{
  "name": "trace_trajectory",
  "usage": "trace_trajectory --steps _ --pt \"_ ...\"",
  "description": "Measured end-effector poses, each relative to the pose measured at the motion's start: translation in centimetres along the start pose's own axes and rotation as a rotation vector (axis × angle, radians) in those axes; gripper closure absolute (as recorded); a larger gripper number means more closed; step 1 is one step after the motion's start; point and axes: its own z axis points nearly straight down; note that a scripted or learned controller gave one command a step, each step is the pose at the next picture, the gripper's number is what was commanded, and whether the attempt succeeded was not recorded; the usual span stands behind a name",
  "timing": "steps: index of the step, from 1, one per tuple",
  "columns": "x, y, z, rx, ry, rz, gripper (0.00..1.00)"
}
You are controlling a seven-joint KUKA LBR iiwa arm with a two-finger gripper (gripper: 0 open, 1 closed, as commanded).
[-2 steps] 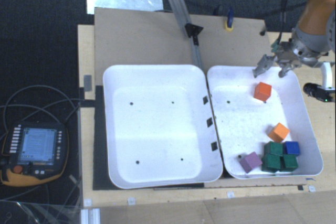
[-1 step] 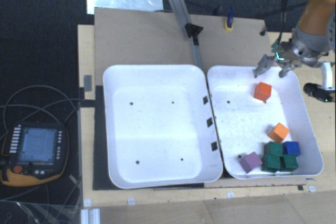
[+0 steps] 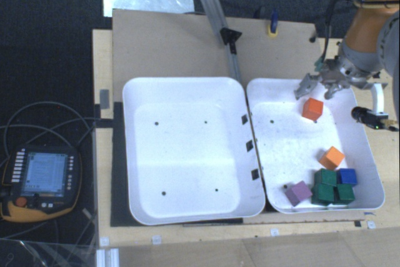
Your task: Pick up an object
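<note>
The end effector hangs in the upper right of the frame, over the right bin, its fingers spread and nothing between them. An orange-red block lies just below it in the picture, alone on the bin floor and well apart from the other blocks. It looks the easiest target. To take it well, the arm should centre over the block, turn so the fingers face two flat sides, descend straight, then press them together. The cluster in the lower right corner, with an orange block, a blue block, green blocks and a purple block, sits too tightly for a clean grip.
</note>
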Motion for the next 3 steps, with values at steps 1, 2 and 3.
trace_trajectory --steps 1,2,3 --pt "0.4 -0.1 3.2 -0.017 -0.004 0.001 0.0" --pt "0.3 0.1 3.4 -0.022 -0.006 0.001 0.0" --pt "0.3 0.2 2.3 -0.026 -0.01 -0.003 1.0"
